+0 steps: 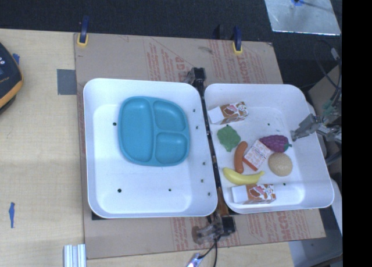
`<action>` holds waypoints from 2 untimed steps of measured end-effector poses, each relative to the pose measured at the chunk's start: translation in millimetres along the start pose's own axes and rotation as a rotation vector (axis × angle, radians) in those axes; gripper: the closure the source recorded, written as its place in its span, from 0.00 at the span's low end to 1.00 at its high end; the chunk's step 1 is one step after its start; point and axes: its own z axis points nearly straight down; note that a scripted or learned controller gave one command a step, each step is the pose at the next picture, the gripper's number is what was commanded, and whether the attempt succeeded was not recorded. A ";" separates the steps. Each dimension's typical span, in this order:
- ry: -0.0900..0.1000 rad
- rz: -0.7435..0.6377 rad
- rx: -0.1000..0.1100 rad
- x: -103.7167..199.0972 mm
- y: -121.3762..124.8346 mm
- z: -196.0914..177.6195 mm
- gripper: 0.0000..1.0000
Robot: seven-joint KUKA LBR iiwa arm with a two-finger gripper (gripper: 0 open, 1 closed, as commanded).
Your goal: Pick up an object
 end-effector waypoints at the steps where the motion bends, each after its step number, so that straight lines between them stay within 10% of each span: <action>1: 0.000 -0.001 0.003 8.9 68.5 153.5 0.00; 2: -0.005 -0.003 -0.021 69.4 82.5 183.9 0.00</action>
